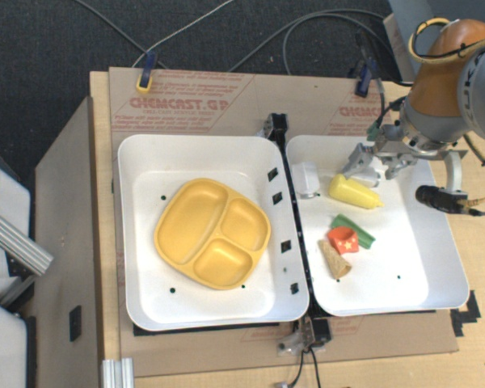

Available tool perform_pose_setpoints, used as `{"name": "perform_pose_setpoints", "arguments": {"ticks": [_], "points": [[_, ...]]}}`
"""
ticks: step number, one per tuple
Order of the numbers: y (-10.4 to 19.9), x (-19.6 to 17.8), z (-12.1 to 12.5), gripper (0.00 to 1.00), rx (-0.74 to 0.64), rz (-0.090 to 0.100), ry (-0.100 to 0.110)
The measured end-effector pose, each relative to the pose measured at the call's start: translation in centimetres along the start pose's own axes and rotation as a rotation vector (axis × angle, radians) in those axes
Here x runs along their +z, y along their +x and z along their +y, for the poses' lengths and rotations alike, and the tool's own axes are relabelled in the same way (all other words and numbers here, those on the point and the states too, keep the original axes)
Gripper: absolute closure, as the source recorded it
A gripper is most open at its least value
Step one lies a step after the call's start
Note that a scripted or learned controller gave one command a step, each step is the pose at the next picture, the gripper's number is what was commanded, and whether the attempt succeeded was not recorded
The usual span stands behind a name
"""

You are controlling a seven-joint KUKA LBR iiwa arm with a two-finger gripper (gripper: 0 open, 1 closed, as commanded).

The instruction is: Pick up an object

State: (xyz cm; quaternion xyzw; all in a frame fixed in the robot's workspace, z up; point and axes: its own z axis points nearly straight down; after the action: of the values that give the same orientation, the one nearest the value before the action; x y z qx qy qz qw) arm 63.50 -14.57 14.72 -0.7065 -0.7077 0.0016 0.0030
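Note:
In the right bin [412, 273] lie a yellow corn-shaped piece [356, 191], a red and green piece [347, 238], a tan bread-like piece [335, 259] and a small white block [306, 178]. My gripper [370, 164] hangs at the bin's far side, just above and behind the yellow piece. Nothing shows between its fingers. The grey and orange arm [444, 71] reaches in from the upper right.
The left bin [137, 241] holds a yellow divided plate [212, 233]. A black divider with clips [284, 208] runs between the bins. Cables [323, 31] and blue clamps [147, 78] lie beyond the bins' far edge on the cardboard.

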Motion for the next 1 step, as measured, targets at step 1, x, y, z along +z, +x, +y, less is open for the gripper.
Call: {"name": "perform_pose_setpoints", "arguments": {"ticks": [1], "points": [[-0.02,2.61,0.88,0.0,0.0,-0.003,-0.014]]}}
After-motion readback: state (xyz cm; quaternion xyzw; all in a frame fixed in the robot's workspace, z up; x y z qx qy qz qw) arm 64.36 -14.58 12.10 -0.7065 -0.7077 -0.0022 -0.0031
